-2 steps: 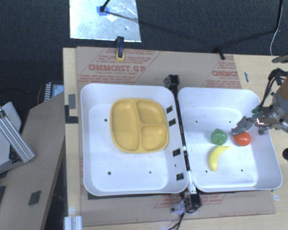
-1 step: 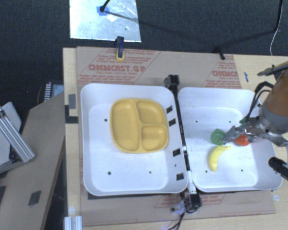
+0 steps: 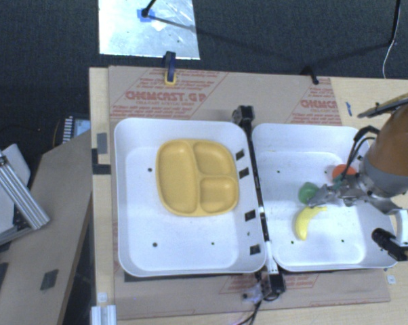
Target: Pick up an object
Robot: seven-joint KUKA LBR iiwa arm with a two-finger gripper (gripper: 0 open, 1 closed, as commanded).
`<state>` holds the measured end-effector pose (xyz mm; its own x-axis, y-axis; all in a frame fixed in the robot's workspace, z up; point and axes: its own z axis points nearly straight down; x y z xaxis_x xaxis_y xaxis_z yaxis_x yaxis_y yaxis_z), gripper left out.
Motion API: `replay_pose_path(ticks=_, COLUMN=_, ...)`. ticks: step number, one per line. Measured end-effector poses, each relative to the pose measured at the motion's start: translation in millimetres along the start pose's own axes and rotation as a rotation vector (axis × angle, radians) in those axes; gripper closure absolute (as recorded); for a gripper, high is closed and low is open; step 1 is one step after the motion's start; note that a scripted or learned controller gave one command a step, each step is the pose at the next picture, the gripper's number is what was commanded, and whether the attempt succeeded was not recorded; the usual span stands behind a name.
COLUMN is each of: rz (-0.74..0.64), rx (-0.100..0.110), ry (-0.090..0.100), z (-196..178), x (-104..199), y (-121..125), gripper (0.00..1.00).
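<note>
Yellow divided plate (image 3: 196, 177): lies in the left bin (image 3: 133, 249), near its middle. Right bin (image 3: 285, 147): holds a yellow banana (image 3: 304, 221), a green object (image 3: 306, 193) just above it, and an orange object (image 3: 341, 171) partly hidden by the arm. Gripper (image 3: 324, 196): low over the right bin, just beside the green object and banana; its opening cannot be told.

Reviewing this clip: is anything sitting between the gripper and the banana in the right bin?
Nothing visible does. The gripper hangs right above the banana's upper end, beside the green object; bare bin floor surrounds the rest of the banana.
</note>
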<state>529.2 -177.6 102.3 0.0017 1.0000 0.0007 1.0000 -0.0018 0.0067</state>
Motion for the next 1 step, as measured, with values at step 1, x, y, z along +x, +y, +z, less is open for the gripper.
replay_pose_path(ticks=1, rz=-0.002, rx=-0.006, ry=-0.003, z=-13.4, x=-0.1, y=2.1, gripper=1.0)
